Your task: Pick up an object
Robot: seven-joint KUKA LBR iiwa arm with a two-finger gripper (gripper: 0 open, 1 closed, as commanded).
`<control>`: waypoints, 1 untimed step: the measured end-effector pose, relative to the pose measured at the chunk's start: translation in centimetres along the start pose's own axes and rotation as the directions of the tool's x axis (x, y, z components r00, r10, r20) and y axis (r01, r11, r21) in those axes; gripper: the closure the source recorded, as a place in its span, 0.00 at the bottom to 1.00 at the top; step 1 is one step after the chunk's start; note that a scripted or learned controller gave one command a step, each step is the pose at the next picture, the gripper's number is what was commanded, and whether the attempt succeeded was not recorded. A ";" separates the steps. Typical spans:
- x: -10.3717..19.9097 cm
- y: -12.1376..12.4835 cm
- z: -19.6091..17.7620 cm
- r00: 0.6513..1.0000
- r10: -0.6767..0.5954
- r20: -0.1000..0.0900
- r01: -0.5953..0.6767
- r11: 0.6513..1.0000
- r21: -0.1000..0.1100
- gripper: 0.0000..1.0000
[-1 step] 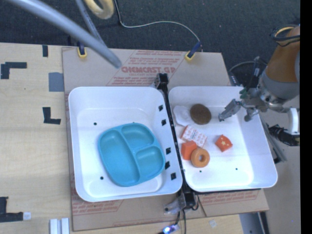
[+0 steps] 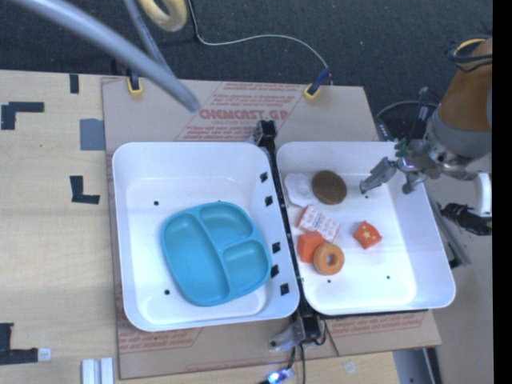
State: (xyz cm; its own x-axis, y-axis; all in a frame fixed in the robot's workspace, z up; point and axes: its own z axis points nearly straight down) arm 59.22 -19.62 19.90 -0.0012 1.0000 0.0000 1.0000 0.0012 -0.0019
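The right bin [image 2: 416, 282] holds several small items: a brown round cookie [image 2: 329, 186] beside a white disc [image 2: 299, 186], a red-and-white packet [image 2: 318, 221], an orange piece [image 2: 309, 246], a tan donut [image 2: 328, 259] and a red cube [image 2: 366, 234]. My gripper [image 2: 390, 184] hangs over the bin's far right part, to the right of the cookie and above the red cube. It is open, with nothing between its fingers [image 2: 374, 179].
The left bin [image 2: 132, 214] holds a blue divided plate [image 2: 216, 251]. A black divider with clips [image 2: 274, 206] runs between the bins. A grey hose [image 2: 120, 50] crosses the upper left, and a cable [image 2: 264, 40] lies behind the bins.
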 end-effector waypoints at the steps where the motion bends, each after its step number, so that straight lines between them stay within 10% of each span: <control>1: 0.5 0.8 5.1 1.000 -0.001 0.000 0.001 1.000 0.003 0.00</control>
State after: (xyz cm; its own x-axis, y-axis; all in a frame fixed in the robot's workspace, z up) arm 60.01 -19.08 14.81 -0.0023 1.0000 0.0001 1.0000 0.0023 -0.0053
